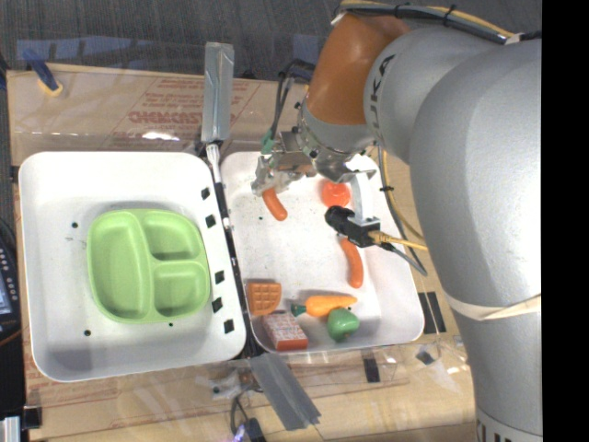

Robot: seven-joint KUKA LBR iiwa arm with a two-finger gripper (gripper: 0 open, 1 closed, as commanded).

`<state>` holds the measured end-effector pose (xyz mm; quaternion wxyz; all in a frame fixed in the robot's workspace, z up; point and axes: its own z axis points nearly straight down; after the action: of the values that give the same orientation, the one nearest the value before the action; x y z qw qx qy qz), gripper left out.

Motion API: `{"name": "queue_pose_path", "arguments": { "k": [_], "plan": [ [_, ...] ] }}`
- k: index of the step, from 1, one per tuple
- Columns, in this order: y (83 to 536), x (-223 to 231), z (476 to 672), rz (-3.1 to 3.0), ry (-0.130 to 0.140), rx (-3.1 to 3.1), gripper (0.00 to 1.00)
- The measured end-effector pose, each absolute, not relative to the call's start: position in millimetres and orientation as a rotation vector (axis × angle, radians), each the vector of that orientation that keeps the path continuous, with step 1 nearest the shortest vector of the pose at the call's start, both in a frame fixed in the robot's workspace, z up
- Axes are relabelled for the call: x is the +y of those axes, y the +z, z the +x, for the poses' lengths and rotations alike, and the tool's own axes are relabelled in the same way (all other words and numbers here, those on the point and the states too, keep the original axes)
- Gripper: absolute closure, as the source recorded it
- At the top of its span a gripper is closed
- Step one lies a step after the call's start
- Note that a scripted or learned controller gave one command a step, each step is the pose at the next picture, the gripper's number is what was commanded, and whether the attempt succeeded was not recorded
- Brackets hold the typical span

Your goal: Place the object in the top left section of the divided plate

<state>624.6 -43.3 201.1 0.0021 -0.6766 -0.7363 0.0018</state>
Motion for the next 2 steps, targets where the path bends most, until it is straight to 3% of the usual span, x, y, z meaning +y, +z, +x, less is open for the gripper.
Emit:
{"name": "queue_pose_path", "arguments": {
  "k": [1,2],
  "plan": [
    [240,33,609.3,-2.004,0.001,-2.418,1.00],
    [189,91,589.5,-2.090,0.010,-2.339,1.00]
  ]
}}
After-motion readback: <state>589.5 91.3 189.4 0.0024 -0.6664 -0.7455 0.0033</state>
